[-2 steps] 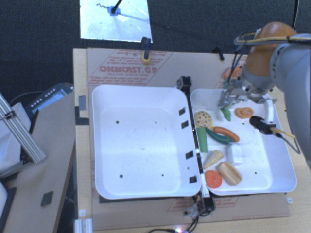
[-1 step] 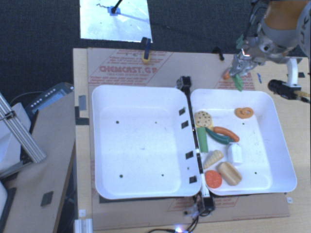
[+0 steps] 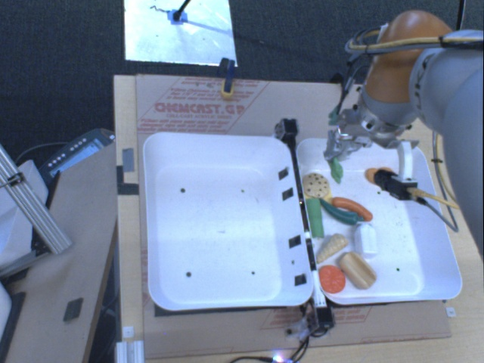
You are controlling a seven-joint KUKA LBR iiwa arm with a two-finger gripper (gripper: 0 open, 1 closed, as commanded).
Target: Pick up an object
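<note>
From my seat I see the arm reaching in from the right, its orange band above the wrist, with the gripper lowered over the far left corner of the right bin. A small green piece sits right at the fingertips, but I cannot tell whether the claw is apart, together, or clamped on it; the fingers are too small and blurred for me to judge.

The things to pick all lie in the right bin, mostly along its left side. Just near of the gripper is a round yellowish cracker with dots. Below it a long green vegetable runs along the bin's left wall. To its right an orange sausage lies against a dark green pod. Nearer still I see a pale cone, a small white block, a tan bread roll and a red disc at the near left corner. An orange piece rests on the far right side next to a black fitting.

The left bin sits beside it, the two touching along a row of black clips.
</note>
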